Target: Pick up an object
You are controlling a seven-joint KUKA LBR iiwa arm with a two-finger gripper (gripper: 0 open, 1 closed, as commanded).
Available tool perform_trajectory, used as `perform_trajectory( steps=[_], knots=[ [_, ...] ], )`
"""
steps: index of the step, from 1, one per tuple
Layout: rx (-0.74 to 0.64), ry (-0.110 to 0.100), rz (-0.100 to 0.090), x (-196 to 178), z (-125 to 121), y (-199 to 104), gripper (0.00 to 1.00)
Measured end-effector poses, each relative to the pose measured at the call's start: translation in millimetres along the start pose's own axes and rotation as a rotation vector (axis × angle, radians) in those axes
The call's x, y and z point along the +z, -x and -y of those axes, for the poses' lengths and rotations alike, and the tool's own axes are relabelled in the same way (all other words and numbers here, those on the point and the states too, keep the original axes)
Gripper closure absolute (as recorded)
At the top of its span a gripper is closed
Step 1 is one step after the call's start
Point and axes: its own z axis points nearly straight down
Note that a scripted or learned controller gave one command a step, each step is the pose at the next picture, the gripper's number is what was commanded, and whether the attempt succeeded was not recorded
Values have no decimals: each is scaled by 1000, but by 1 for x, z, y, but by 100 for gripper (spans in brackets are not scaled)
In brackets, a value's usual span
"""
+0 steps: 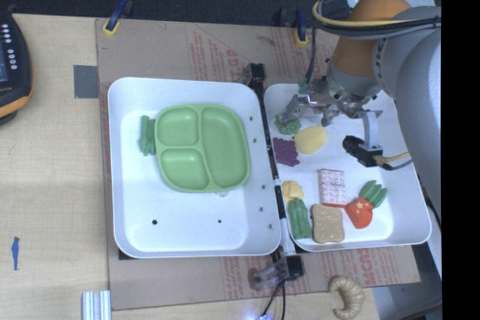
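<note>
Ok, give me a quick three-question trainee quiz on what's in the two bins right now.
1. True or false: the green divided plate lies in the right bin.
2. Which sits nearest the gripper? A) yellow lemon B) tomato C) slice of bread
3. Fill in: the croissant lies on the ____, outside both bins.

Key: 1 false, it lies in the left bin; 2 A; 3 bench.
</note>
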Motion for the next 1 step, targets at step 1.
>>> perform_trajectory(
  steps=[1],
  knots=[
    [-1,0,0,0,0,0,0]
  ],
)
